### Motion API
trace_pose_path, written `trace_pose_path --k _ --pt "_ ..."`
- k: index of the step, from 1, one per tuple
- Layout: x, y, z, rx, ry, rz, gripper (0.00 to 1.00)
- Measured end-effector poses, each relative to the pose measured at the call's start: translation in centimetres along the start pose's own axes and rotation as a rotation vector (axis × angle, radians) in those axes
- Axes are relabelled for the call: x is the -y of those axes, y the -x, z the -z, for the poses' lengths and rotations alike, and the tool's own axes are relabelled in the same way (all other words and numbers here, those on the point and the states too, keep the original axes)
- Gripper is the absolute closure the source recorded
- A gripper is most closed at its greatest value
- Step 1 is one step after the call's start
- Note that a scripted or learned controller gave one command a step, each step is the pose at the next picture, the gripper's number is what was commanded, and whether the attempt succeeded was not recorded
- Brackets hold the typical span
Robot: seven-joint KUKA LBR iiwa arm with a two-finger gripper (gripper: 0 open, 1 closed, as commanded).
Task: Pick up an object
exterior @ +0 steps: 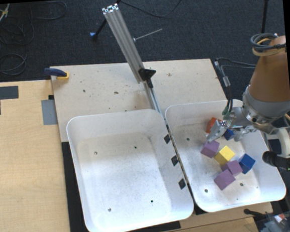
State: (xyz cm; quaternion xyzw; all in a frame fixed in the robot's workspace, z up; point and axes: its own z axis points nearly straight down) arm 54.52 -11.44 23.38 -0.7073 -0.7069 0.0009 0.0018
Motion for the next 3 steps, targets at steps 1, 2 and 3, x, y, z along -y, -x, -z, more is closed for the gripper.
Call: trace_pose_path --k 1,2,3 --pt "0.0 0.1 0.0 0.0 0.001 -0.003 0.0" --pt "0.2 0.0 -6.5 0.0 -0.006 -0.002 0.0" --pt "1.3 -0.4 -11.6 -0.001 -0.006 -0.002 0.0"
